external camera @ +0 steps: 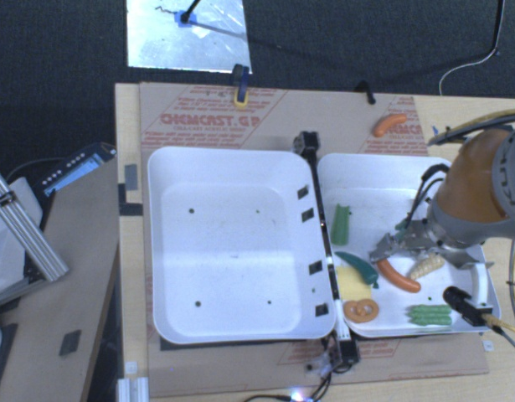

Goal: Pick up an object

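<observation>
Sausage [399, 275] in right bin [366, 170], front half, just below gripper [391, 246] | gripper fingers spread apart, nothing between them | corn cob [426, 265] beside sausage; green pepper [357, 265], pretzel [361, 311], bean pod [430, 314] near front | left bin [169, 170]

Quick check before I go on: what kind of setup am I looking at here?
Most likely a robotics lab grasping bench: two shallow white bins on a board, toy food such as a sausage and a doughnut, and the gripper over them.
</observation>
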You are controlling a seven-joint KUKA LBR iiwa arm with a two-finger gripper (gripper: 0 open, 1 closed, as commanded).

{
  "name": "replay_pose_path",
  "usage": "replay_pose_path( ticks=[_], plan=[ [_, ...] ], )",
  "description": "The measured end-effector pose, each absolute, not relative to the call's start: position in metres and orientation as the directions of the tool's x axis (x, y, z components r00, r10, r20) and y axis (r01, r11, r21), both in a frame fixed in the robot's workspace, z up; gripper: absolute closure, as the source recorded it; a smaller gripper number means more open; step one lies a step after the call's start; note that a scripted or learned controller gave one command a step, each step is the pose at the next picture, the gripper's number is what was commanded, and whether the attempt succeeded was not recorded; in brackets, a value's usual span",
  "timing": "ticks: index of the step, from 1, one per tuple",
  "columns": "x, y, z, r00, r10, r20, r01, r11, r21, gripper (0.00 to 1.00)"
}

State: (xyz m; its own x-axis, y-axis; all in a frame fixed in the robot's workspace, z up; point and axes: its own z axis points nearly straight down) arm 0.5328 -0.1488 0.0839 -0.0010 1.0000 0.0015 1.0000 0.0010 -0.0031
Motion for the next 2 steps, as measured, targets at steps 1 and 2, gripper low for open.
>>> replay_pose_path(
  ticks=[1,2],
  plan=[
    [0.527,-0.191,0.085,0.001,1.000,-0.002,1.000,-0.001,0.002,0.00],
    [0.485,-0.200,0.084,0.000,1.000,0.001,1.000,0.000,-0.002,0.00]
  ],
)
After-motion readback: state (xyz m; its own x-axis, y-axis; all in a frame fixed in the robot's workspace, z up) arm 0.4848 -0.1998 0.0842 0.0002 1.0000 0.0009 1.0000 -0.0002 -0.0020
